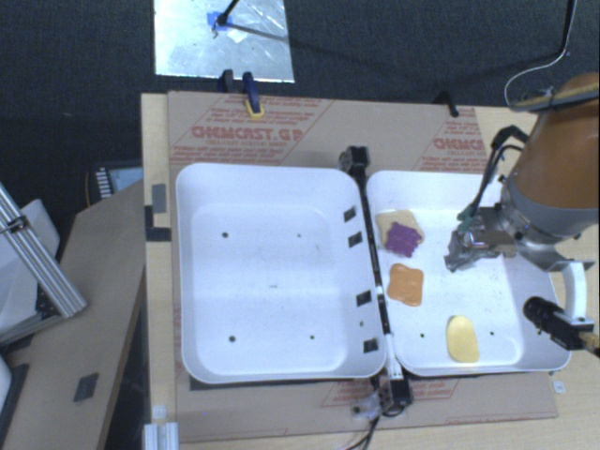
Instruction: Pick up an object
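My hand (461, 251) hovers over the right bin (487, 181), near the purple piece (403, 240); I can't tell its grip.

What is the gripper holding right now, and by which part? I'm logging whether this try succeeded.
Nothing shows between the fingers of the gripper. It hangs over bare floor of the right bin, apart from the purple piece.

We see even, bright light from above; the white bins (272, 279) look almost overexposed, with soft, weak shadows. The foil sheet (223, 24) glares, and the whole picture is slightly soft.
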Controlling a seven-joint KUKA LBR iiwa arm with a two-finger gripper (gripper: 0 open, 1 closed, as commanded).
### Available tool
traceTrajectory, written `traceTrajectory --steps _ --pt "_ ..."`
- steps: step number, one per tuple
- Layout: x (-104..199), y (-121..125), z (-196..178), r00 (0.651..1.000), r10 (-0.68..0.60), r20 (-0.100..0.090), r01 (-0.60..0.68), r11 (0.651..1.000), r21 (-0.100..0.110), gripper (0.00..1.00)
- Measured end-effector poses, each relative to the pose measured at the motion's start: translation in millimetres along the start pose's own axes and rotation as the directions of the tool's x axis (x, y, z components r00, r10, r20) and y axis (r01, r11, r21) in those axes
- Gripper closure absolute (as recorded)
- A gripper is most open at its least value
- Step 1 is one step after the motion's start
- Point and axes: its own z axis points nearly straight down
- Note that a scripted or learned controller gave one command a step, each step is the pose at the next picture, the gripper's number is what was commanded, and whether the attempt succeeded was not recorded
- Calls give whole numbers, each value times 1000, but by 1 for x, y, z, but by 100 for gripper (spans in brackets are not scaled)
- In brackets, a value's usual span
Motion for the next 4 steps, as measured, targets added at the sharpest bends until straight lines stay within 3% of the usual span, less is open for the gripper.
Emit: traceTrajectory --steps 1,2,4 --pt "70 -4 -90 1000 -12 -1 12 1000 -24 100" --pt "136 -10 -168 1000 -12 -3 12 1000 -24 100" --pt "260 -1 -267 1000 -12 -4 11 1000 -20 100"
